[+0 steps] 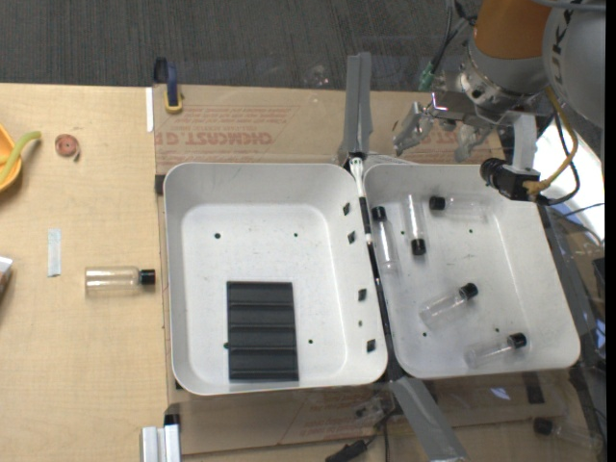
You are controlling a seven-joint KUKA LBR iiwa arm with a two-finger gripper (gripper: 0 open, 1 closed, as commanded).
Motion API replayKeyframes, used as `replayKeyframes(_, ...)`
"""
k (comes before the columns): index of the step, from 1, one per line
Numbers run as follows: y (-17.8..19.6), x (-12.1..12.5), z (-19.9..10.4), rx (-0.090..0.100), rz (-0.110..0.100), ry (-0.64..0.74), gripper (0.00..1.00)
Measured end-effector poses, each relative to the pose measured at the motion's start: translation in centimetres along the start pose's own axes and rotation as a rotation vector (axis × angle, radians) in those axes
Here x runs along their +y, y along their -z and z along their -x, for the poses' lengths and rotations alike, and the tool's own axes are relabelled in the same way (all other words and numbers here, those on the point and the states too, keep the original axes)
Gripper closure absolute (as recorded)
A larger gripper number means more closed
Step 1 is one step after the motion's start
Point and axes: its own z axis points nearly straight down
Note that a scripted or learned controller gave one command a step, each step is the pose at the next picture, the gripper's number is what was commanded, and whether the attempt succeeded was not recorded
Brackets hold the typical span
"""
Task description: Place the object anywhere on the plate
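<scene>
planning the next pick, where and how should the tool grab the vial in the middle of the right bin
Grip the vial across the middle of its clear body, coming straight down from above. It lies flat and slanted, black cap toward the upper right, well apart from the other vials, so the fingers should straddle it crosswise to that slant.

Bright, even overhead light — shadows are soft and faint. The white bins (279, 186) wash out slightly; blown-out glare sits at right — focus is a little soft throughout.
</scene>
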Motion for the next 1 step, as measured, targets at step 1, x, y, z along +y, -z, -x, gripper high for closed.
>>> replayKeyframes(1,14.37,-1.77,6.94,0.000,-0.001,-0.058,0.00)
